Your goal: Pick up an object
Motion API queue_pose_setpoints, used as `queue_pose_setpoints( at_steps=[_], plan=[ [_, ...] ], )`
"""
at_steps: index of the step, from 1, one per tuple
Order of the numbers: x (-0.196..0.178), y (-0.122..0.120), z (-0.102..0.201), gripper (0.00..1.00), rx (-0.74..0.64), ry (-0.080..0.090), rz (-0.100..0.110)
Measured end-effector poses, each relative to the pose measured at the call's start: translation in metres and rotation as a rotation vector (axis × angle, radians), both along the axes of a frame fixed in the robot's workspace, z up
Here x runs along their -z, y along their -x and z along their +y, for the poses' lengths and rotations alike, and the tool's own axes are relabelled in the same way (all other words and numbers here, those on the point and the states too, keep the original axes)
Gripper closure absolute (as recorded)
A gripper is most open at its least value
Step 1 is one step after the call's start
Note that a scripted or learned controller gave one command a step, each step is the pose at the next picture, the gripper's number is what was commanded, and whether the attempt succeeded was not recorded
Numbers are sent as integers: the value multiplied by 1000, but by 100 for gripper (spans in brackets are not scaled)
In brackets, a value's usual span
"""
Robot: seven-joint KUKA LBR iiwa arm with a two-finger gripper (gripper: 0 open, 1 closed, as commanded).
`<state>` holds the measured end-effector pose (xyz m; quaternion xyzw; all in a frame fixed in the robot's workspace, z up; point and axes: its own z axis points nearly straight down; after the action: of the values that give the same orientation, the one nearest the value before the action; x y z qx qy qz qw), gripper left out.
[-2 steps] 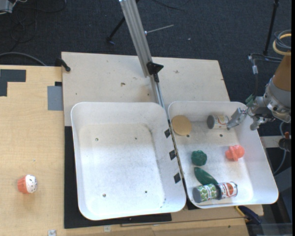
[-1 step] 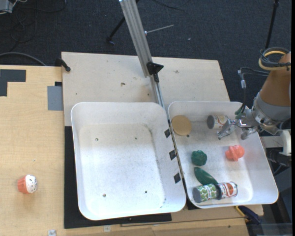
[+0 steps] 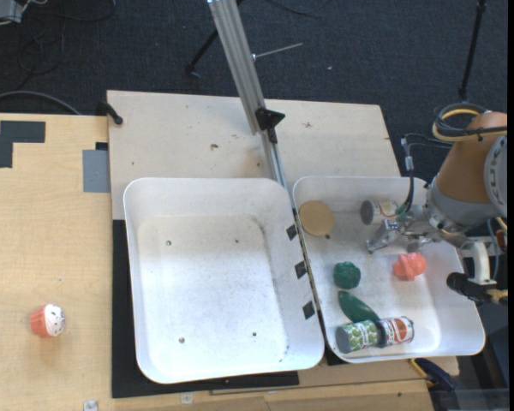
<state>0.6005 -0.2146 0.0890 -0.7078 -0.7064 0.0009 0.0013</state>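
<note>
- Gripper (image 3: 392, 234) low in the right bin (image 3: 463, 336); finger state cannot be told.
- Orange lump (image 3: 409, 266) just near of it, apart.
- Tan disc (image 3: 316, 218) far left; green ball (image 3: 346, 274), dark green piece (image 3: 357, 306), can (image 3: 375, 333) toward near wall.
- Left bin (image 3: 154, 229) beside.

arm (image 3: 467, 174), right bin (image 3: 463, 336), orange object (image 3: 409, 266)

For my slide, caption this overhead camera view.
KUKA arm's gripper hovers in right bin near orange object, can.
</note>
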Motion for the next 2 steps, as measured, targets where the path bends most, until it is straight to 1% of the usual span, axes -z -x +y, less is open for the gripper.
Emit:
queue_pose_setpoints(
  at_steps=[1, 2],
  plan=[
    [-12, 0, -1, 100, 3, 0, -1],
    [-70, -1, 8, 100, -4, 1, -7]
  ],
)
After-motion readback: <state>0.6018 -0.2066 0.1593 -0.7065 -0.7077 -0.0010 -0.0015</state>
